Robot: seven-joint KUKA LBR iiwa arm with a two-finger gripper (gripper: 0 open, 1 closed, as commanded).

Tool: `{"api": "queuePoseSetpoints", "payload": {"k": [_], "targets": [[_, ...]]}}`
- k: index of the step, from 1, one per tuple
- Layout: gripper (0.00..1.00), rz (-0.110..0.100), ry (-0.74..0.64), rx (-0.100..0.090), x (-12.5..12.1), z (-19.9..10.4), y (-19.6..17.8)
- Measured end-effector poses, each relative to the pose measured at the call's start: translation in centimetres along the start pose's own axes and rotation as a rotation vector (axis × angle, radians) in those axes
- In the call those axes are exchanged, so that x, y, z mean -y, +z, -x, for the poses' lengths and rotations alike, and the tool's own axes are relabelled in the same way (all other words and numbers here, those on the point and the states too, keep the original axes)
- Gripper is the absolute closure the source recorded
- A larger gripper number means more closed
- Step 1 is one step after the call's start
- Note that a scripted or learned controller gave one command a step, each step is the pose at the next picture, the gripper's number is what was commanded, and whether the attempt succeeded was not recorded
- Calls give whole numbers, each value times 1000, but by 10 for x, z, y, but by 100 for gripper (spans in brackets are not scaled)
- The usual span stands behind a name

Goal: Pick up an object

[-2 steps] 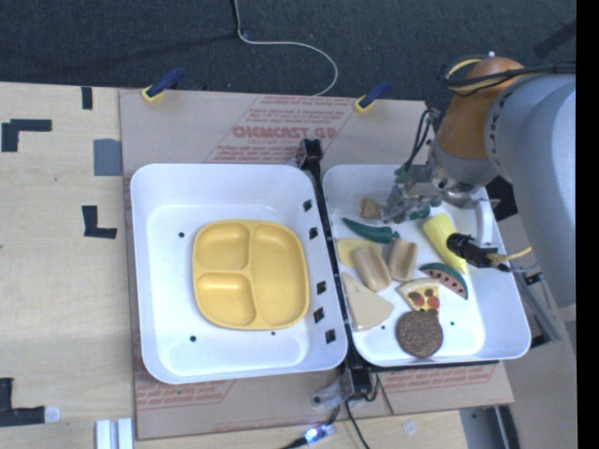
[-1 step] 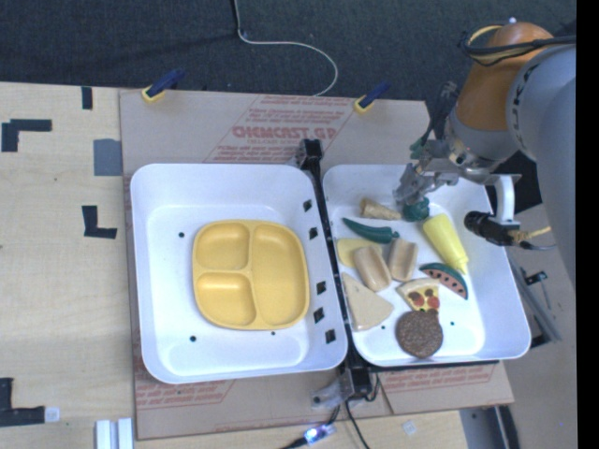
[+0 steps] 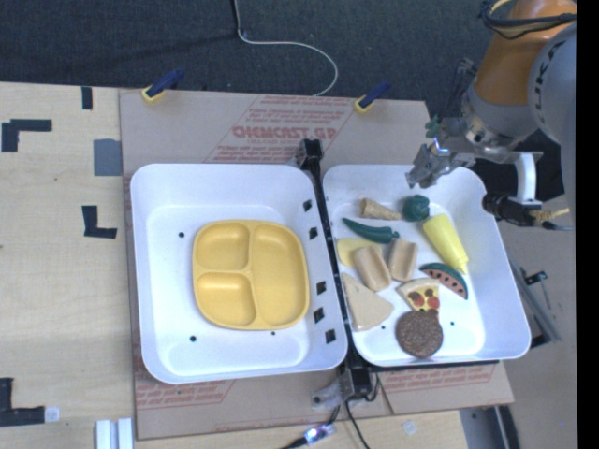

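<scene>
1. Toy food pieces clustered in the right bin (image 3: 468, 340), toward its middle and near edge; yellow corn cob (image 3: 445, 239) lying with long axis diagonal, tapered tip toward the bin's near right corner.
2. Small dark green piece (image 3: 416, 207) just beside the cob's upper end, near the bin's far edge.
3. Claw (image 3: 423, 170) hanging over the bin's far edge, just above the green piece; nothing seen between its tips; open or closed, cannot tell.
4. Yellow divided plate (image 3: 251, 274) resting mid left bin (image 3: 154, 204).
</scene>
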State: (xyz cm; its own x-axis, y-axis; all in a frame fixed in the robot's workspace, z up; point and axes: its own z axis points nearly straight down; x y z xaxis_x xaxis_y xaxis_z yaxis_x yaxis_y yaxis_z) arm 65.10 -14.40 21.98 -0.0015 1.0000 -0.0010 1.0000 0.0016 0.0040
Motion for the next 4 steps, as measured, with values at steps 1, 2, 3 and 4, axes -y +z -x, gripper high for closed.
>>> {"api": "queuePoseSetpoints", "payload": {"k": [1, 2, 3, 4], "targets": [[100, -8, -3, -2, 23, -53, 8], [100, -7, -4, -3, 31, -98, 3], [100, -8, -3, -2, 49, -148, 11], [100, -7, -5, -3, 69, -194, -6]]}}
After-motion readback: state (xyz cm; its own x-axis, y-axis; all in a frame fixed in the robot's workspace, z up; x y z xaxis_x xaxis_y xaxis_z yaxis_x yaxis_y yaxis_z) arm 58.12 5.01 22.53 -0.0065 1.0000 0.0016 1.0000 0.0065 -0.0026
